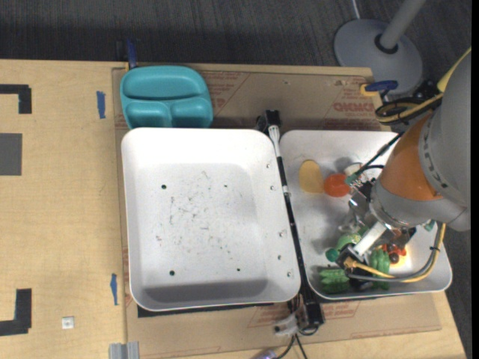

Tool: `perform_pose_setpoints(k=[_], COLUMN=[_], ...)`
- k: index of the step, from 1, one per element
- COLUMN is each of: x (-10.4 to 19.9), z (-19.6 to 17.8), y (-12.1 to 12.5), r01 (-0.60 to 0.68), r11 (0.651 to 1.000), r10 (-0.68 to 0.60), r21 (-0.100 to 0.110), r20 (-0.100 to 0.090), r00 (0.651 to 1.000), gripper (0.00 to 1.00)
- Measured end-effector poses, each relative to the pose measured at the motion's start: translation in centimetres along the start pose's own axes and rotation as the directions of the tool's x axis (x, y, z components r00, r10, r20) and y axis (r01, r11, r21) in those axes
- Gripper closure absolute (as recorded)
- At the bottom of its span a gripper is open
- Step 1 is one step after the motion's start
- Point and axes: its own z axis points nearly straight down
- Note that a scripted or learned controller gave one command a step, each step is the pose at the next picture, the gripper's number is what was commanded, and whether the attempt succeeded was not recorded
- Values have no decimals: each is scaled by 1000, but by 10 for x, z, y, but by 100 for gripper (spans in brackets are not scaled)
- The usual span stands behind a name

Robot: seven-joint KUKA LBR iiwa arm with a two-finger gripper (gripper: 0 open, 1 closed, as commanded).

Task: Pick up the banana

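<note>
One banana [310, 175] lies in the right bin [329, 142], apart from the lowered gripper [358, 251], grip state unreadable.

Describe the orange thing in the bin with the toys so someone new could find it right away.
Start at the right-hand white bin, the one the grey arm reaches into. Near its upper left lie two small rounded pieces side by side; the orange thing is the right one, next to the arm. Its neighbour, the yellow piece, is paler, and the green toys sit lower down.
</note>
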Motion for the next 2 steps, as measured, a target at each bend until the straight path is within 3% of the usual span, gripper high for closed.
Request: perform_pose_setpoints(k=[1, 2], x=[60, 60], z=[-78, -88], y=[-7, -7], r01=[-478, -476], r11=[878, 880], r10=[478, 475], r21=[4, 5], r20=[10, 12], r00=[878, 880], gripper=[100, 100])
